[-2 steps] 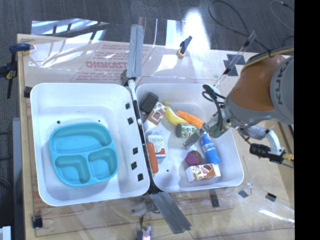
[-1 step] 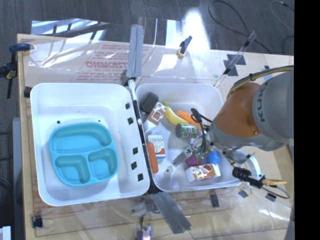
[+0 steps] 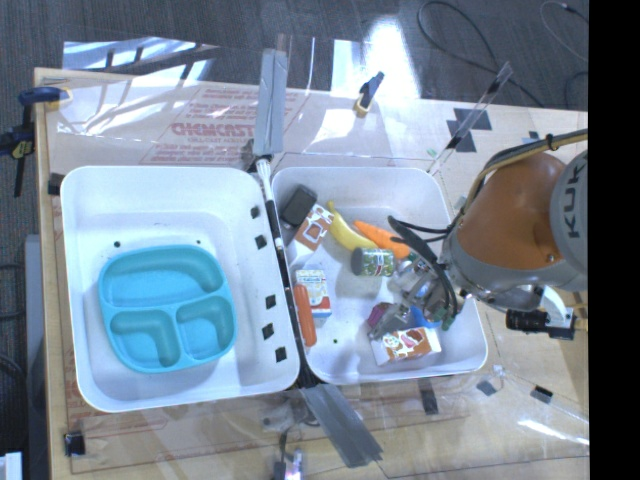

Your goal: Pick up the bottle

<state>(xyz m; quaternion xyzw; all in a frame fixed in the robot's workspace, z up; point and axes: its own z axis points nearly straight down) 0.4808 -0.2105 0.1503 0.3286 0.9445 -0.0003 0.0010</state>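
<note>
Bottle [image 3: 373, 261] lies sideways mid right bin [image 3: 460, 363]: light, stiff, slippery; grasp across its body. Gripper [image 3: 425, 298] nearby; grip state unclear.

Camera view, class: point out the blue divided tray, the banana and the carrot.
Blue divided tray [image 3: 165, 306]: camera view, on the ridge between its compartments.
Banana [image 3: 345, 232]: camera view, on the middle of its curved body.
Carrot [image 3: 380, 236]: camera view, on the middle of its orange length.

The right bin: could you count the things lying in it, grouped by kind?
Cartons: 3
Banana: 1
Carrot: 1
Can or bottle, green label: 1
Dark block: 1
Orange stick: 1
Total: 8, not counting small items partly hidden under the gripper.
</note>
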